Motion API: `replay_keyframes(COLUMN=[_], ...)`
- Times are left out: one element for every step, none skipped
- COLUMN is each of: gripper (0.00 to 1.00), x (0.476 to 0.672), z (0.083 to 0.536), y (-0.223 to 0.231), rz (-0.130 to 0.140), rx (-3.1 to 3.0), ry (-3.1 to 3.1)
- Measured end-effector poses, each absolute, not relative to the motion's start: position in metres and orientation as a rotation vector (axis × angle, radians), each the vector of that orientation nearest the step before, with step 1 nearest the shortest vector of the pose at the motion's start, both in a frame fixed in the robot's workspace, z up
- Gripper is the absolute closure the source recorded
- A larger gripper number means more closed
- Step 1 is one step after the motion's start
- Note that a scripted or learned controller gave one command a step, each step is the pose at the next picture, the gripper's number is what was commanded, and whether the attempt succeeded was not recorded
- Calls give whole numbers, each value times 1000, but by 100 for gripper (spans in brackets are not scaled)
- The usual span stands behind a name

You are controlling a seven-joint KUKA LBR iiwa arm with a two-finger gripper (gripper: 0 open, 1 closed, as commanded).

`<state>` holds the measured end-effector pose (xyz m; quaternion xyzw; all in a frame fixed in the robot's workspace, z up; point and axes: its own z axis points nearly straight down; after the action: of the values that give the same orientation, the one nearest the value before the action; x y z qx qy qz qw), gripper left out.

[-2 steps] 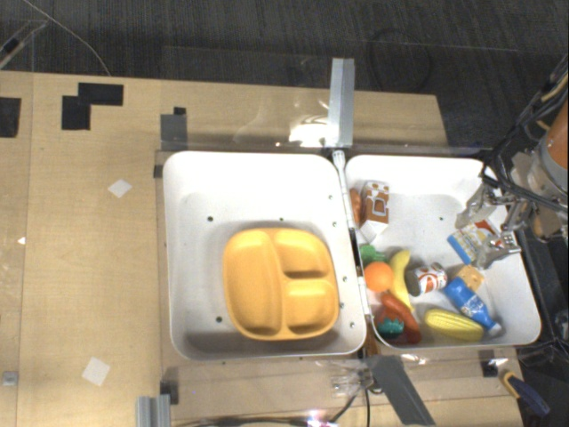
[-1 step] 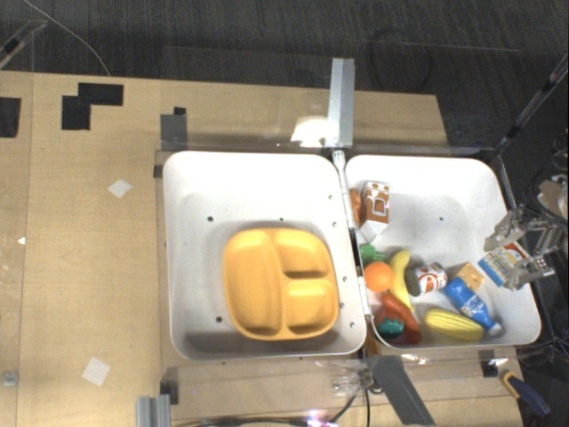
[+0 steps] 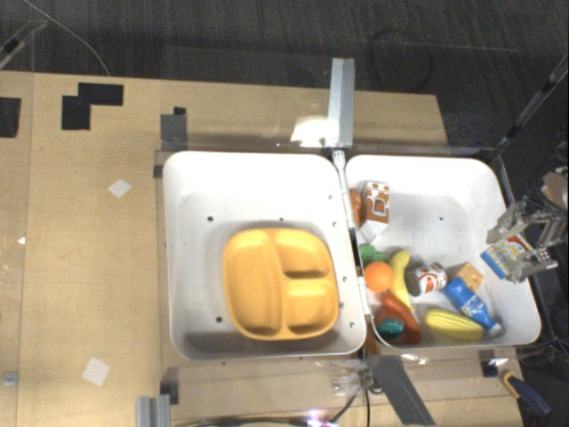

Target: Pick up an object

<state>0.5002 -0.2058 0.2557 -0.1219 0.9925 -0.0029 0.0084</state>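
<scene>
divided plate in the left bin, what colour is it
Yellow: the divided plate shows plainly in the camera view.

Looks like a robotics lab: pale wooden bench (image 3: 80,265) with black marker patches at ten o'clock, two white bins (image 3: 258,172) clamped in metal brackets at centre, loose cables over dark carpet (image 3: 222,16) along twelve o'clock.

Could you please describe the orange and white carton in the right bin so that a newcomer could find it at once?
Start at the right bin, the one crowded with toy food. Go to its upper left corner, beside the divider between the two bins: the carton stands there, apart from the pile of fruit lower down. It is the boxy orange and white item, while the orange below it is round and plain.
</scene>
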Motion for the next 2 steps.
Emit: replay_keyframes(gripper=[100, 100], x=[524, 527], z=[234, 248], y=[-187, -187], rz=[-2, -8], rx=[-444, -443], ry=[3102, 3091])
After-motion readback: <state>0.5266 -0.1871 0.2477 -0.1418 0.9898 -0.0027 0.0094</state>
